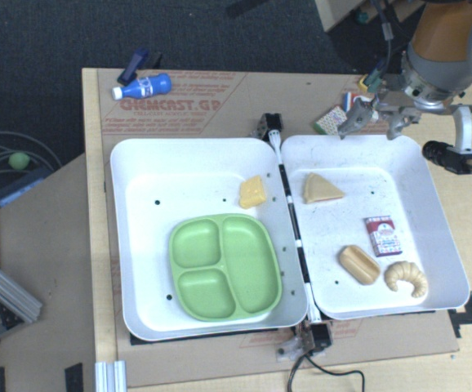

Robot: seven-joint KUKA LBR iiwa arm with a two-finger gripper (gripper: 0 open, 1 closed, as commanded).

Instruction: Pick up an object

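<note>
Hovering pincer (380,121) open, above right bin (436,194)

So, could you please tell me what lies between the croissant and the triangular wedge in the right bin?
In the camera view, the small red packet lies between the croissant and the wedge, with the bread roll just beside that line.

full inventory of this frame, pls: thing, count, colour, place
bins: 2, white, side by side on the bench
divided plate: 1, green, left bin, near front
cheese block: 1, yellow, left bin, back right
wedge: 1, tan, right bin, back left
small box: 1, red and white, right bin, centre
bread roll: 1, tan, right bin, front
croissant: 1, pale brown, right bin, front right
bottle: 1, blue and white, lying on bench behind left bin
arm: 1, grey with orange band, upper right
pincer: 1, grey, over right bin's back rim, holding nothing
</note>
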